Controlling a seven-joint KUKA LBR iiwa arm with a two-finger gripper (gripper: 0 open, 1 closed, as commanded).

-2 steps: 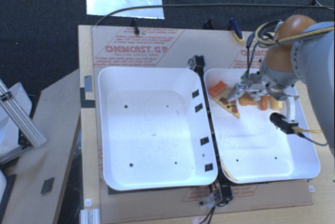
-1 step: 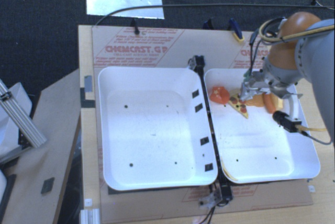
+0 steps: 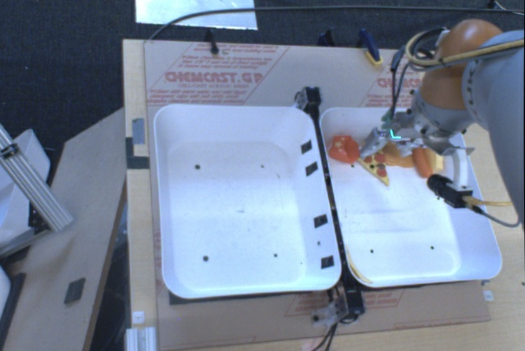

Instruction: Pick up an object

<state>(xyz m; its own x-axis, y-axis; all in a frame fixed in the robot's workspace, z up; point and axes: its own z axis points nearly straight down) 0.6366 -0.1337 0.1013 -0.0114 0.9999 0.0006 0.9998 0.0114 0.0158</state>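
The tabletop (image 3: 246,62) lay pale and flat under a clear sheet with red lettering, and on it sat two shallow white bins side by side, glossy moulded plastic with rounded corners. The left bin (image 3: 238,202) showed just a few dark specks on its floor. The right bin (image 3: 418,243) held the action, all of it crowded into the far end.

Over that end hung the arm (image 3: 492,70), smooth grey casing with its orange band, cables looping off the wrist. The gripper (image 3: 392,136) sat low above the cluster of toys, but whether the jaws were spread or pressed together could not be told; the wrist hardware hid them.

And the pickings: a red rounded piece (image 3: 344,148), tomato-like, near the divider at the far end of the right bin, glossy and probably light hollow plastic, so likely slippery on a curved flank; best pinched across its widest middle. Just beside it lay a flat pizza-slice wedge (image 3: 377,169), yellow with red spots, thin and stiff by the look of it, hard to get under, so an edge-to-edge pinch seemed wiser. Further right, an orange carrot-like piece (image 3: 422,162), partly behind the wrist.
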